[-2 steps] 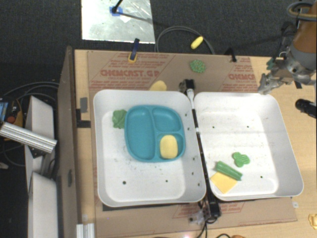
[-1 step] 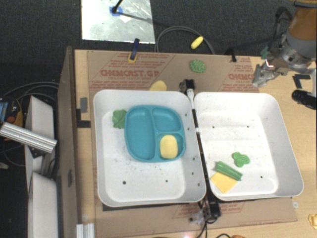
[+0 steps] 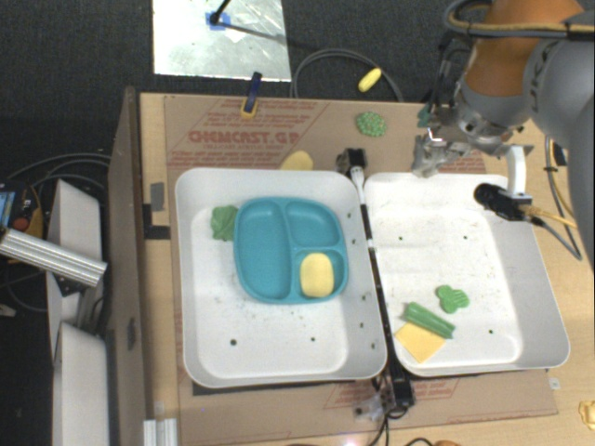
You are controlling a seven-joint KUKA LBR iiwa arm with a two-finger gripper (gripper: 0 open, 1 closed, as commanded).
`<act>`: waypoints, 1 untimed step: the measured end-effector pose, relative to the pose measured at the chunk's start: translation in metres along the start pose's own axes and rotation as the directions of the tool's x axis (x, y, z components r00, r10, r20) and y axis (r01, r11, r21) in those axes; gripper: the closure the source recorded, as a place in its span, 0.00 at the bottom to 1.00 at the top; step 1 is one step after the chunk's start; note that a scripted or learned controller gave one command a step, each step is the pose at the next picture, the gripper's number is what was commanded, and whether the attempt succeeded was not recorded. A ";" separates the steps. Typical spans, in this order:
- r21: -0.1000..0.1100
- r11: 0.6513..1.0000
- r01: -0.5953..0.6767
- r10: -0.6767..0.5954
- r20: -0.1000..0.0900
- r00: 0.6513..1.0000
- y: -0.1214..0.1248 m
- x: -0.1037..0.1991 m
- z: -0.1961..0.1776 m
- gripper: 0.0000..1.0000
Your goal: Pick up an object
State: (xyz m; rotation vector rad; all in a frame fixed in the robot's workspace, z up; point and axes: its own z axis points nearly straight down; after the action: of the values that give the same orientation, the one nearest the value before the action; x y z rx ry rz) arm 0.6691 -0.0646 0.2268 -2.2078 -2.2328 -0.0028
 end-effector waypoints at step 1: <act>-0.006 1.000 -0.004 0.004 0.002 1.000 0.001 0.011 -0.040 1.00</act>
State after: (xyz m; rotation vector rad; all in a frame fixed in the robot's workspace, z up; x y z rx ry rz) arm 0.6695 -0.0540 0.2665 -2.2163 -2.2320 -0.0068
